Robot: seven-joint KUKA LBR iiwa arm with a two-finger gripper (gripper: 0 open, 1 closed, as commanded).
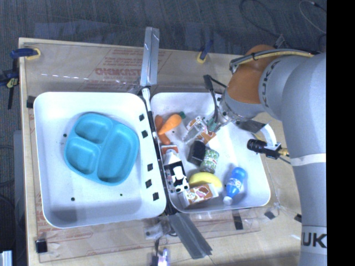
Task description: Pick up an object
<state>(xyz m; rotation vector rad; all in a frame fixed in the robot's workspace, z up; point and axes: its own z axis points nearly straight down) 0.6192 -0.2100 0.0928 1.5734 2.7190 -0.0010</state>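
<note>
Over the right bin (260,195) we see the grey arm (302,126) reaching in from the right, its orange band (247,85) above the wrist; the gripper (211,124) sits low over the upper middle of that bin, among the packets there; we cannot tell how it is set or whether anything is caught in it, since the wrist hides that part. Just beside the gripper lies a small printed packet (195,124); to its left an orange carrot (169,122) lies at a slant near the bin's left wall. Below the gripper we see a black box (196,152) touching a green patterned can (210,160); lower still, a yellow banana (205,179) lies across the bin, with a red and white carton (201,193) just under it. A blue bottle (235,183) with a white cap lies tilted to the right of the banana. Along the left wall stands a black and white carton (176,173), with a small red packet (168,149) above it. Across the divider, the left bin (50,204) bears a blue compartment tray (102,147), lying flat and well apart from the arm.
</note>
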